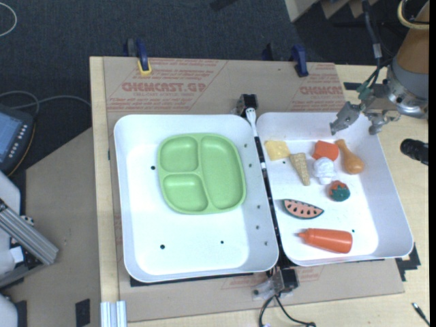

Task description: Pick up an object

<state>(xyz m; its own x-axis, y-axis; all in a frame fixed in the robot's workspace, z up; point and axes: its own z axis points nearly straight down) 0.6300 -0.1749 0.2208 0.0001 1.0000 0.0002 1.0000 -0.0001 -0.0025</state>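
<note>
The right bin [388, 182] holds several toy foods: a yellow cheese block [276, 149], a ridged tan cone [300, 167], an orange-red block [325, 148], a brown drumstick [349, 157], a white lump [324, 170], a red and green strawberry [338, 192], a watermelon slice [302, 209] and an orange-red carrot [328, 240]. My gripper [360, 122] hangs over the bin's far edge, just above the orange-red block and drumstick. Its two fingers are spread apart, open, with nothing between them.
A green divided plate [201, 172] lies in the left bin [136, 237]. Both bins sit on a cardboard sheet [204, 80] held by blue clamps [142, 52]. Cables and equipment lie off the bench at left.
</note>
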